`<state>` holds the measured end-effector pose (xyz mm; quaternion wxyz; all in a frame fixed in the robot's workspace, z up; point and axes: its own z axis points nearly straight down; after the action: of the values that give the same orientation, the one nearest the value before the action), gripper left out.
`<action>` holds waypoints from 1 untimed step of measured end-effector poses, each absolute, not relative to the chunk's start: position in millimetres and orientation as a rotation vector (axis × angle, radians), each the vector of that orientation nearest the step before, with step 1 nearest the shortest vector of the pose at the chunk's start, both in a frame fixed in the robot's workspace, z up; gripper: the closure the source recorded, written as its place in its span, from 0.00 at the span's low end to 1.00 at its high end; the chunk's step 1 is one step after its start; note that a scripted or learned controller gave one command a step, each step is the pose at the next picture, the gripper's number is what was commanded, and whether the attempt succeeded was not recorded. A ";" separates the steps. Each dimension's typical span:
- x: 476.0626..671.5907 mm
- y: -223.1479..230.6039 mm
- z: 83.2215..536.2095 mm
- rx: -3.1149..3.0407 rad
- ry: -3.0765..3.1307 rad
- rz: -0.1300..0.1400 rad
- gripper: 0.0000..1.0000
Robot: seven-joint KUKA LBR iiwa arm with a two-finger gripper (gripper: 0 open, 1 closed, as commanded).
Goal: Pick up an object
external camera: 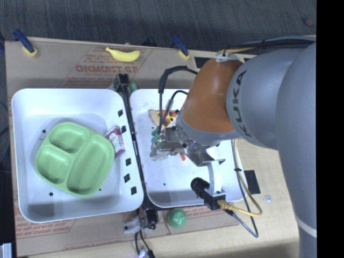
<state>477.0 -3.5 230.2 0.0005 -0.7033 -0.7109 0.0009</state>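
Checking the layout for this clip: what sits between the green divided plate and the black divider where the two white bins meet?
In the camera view, a small dark red packet lies between the green divided plate and the black divider.

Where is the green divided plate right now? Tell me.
The green divided plate lies in the left white bin, toward the near-left part of the camera view, with a small dark red packet touching its upper right edge.

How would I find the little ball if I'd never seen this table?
Start at the two white bins, then look just outside the near edge of the right one. The small green ball sits there on the cardboard. It is round, unlike the flat green plate in the left bin.
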 end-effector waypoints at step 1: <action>477.0 -3.5 230.2 -2.209 -2.233 0.003 0.00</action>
<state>477.0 -3.5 230.2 0.0004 -0.7033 -0.7109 0.0010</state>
